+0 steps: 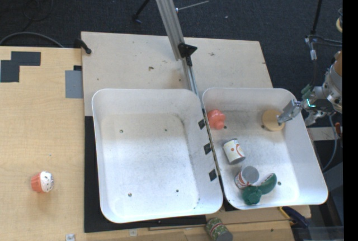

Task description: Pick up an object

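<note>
Camera view showed the right bin (313, 161) holding all the loose objects within reach. A tan round disc (272, 120) lay near that bin's far right wall, and the pincer (288, 112) sat just beside it, its grey tip overlapping the disc's right edge; whether the tip touched the disc could not be told. Whether the pincer was open or closed could not be told either, since it appeared small and blurred, and nothing was visibly held by it. An orange-red ball (216, 118) rested against the bin's left wall, well apart from the disc. Nearer the middle lay a small white can (234, 151) with red markings, tilted on its side. Toward the near edge a red-and-white can (246, 176) showed its grey open end, and a green curved toy (260, 189) lay touching it on the right. The arm (335, 80) entered from the right, past the bin's far right corner. The left bin (112, 122) stood just beside the right one, their rims meeting along a line of black clips. On the pale wooden table (33, 122) to the left, well apart from both bins, sat a small orange-and-white figure (42, 182). A slanted metal rail (168, 10) rose behind the bins
</note>
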